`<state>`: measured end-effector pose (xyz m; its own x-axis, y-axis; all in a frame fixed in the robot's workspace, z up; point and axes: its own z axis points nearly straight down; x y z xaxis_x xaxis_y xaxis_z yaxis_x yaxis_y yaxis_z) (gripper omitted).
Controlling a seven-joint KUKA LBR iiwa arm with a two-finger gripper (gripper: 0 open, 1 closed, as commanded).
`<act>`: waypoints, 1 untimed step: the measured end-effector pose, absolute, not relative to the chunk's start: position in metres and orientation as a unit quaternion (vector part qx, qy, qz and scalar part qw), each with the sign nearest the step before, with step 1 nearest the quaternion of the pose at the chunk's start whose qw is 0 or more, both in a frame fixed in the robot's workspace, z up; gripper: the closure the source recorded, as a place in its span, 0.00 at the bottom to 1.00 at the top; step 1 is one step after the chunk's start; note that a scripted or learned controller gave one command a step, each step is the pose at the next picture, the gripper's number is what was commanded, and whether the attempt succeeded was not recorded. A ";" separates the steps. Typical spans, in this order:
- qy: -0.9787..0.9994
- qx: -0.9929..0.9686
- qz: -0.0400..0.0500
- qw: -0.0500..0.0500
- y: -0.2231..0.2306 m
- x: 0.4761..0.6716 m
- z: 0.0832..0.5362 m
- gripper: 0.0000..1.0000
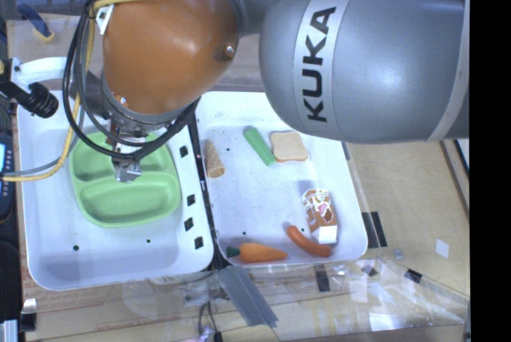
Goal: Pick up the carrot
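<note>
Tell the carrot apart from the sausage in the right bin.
The carrot is orange with a green stem end; the sausage is reddish-orange all over. The carrot tapers to a point, while the sausage keeps an even width with rounded ends. The carrot lies nearly level along the bin's near edge; the sausage lies at a slant. Both are elongated and lie flat in the right bin.

Arm (pixel 319 45) outstretched leftward, pincer (pixel 128 170) down

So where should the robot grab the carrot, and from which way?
Probably around the thick orange middle of the carrot, coming straight down from above. It lies flat and lengthways along the right bin's near wall, green end to the camera's left, so a grip across its narrow width looks best, though that wall leaves little room.
</note>
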<state>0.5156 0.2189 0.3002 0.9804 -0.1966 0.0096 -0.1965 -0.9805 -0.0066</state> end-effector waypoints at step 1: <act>0.100 -0.995 0.004 0.000 0.217 0.578 0.241 1.00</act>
